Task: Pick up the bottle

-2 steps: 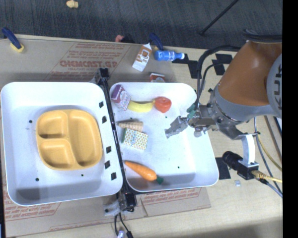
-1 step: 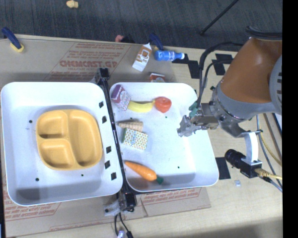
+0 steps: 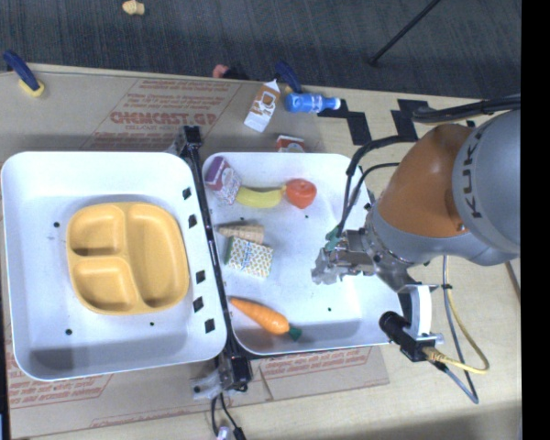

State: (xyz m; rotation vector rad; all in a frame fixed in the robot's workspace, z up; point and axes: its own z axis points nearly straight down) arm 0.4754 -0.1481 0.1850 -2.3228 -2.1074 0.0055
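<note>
Over the right bin [image 3: 344, 324] the gripper [image 3: 332, 266] hangs with nothing visibly held, its opening impossible to judge, while the bottle [image 3: 310, 104] lies outside both bins on the bench behind, so by my reading the pick is not yet done.

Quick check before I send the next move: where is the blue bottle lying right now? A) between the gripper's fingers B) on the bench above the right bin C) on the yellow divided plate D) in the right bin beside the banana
B: the blue bottle lies on the bench beyond the top rim of the right bin, far from the gripper.
</note>
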